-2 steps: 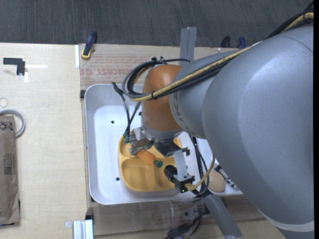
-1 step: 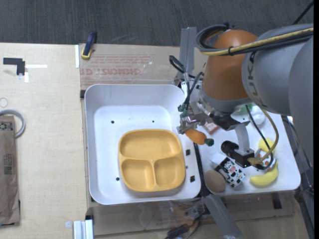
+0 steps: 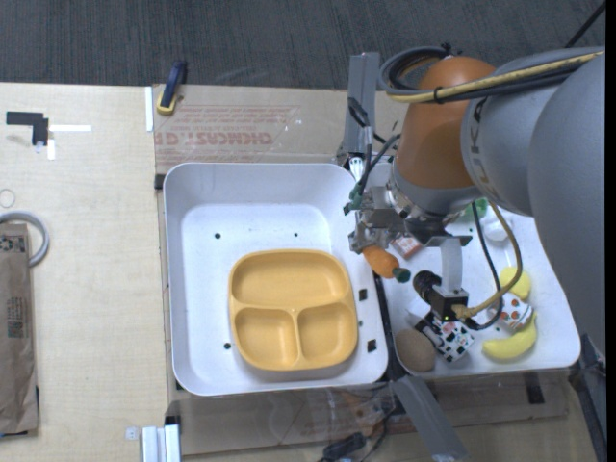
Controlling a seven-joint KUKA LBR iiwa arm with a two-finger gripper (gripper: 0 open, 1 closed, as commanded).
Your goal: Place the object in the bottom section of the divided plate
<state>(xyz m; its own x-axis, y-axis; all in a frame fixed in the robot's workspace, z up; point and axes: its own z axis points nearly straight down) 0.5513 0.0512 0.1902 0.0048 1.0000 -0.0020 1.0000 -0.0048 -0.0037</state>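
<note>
A yellow divided plate lies in the left white bin, one wide section on its far side and two smaller sections on its near side. My gripper hangs over the wall between the two bins, just right of the plate's far right corner. A small orange object with a dark green tip sits between its fingers, lifted above the bin rim. The grey arm and its orange band cover much of the right bin.
In the right bin lie a yellow banana, a brown oval object, a white spotted cube and a small red and white item. A cardboard sheet lies behind the left bin.
</note>
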